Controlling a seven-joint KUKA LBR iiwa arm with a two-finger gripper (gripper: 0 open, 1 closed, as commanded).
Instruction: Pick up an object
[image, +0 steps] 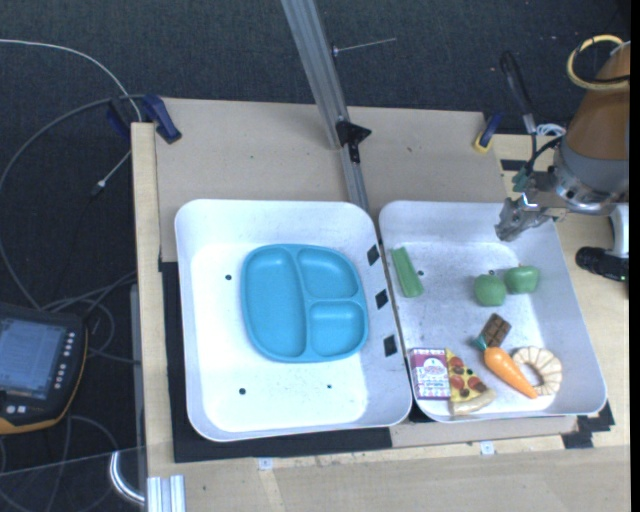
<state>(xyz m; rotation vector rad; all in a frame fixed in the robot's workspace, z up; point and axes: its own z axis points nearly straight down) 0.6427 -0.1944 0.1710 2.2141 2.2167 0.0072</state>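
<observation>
Robot gripper (512, 222) hovers over the right bin (440, 225), its opening impossible to tell, holding nothing visible; green pieces (505, 285) and carrot (510, 372) lie unpicked

We see the grey KUKA arm with its orange band (600, 120) reaching in from the right edge, wrist bent downward and leftward. Its small metal two-finger gripper (510, 225) points down, hanging low at the upper right.

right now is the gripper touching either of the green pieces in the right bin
Apart. The camera view shows bare bin floor between the gripper and both green pieces.
</observation>
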